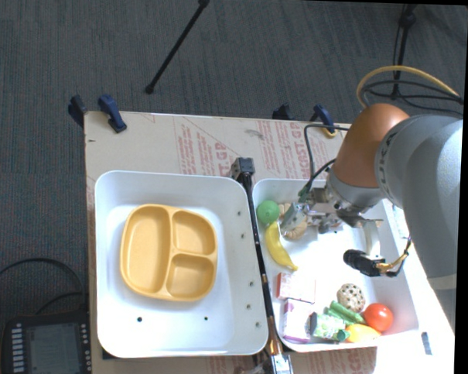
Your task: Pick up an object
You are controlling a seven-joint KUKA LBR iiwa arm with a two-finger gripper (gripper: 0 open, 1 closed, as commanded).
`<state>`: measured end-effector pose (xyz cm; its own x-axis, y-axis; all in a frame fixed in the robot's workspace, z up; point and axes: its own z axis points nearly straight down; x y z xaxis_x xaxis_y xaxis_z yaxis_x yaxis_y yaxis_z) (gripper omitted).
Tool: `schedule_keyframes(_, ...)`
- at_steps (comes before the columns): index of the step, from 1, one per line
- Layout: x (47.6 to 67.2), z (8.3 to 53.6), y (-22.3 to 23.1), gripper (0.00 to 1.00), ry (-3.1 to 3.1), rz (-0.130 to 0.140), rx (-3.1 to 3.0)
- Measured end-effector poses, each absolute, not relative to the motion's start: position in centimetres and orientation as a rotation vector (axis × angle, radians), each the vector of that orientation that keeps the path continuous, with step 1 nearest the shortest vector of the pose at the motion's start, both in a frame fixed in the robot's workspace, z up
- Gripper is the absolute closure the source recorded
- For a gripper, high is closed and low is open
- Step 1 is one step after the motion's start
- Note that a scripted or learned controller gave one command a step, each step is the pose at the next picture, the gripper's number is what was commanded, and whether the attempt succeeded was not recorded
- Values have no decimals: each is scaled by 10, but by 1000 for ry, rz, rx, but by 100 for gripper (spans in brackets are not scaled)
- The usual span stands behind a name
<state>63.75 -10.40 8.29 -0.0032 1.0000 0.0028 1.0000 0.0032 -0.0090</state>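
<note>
My gripper (296, 218) is low in the right bin (332, 256), in its far left part. It hangs just right of a green ball (268, 211) and above the top end of a yellow banana (279, 247). Something small and tan sits right at the gripper's tip; I cannot tell whether it is held. Closer to the front lie a pink and white box (296, 287), a purple and white packet (293, 319), a spotted ball (351, 296), a red tomato (378, 316), a green piece (342, 311) and a yellow piece (361, 333).
The left bin (112, 309) holds a yellow divided plate (169, 252). The bins' shared wall runs just left of the green ball and the banana. Bare bin floor shows at the middle right of the right bin. Clamps stand along the bench's far edge.
</note>
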Motion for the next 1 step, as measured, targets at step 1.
schedule_keyframes(1,637,89,-105,100,-2216,12,-2209)
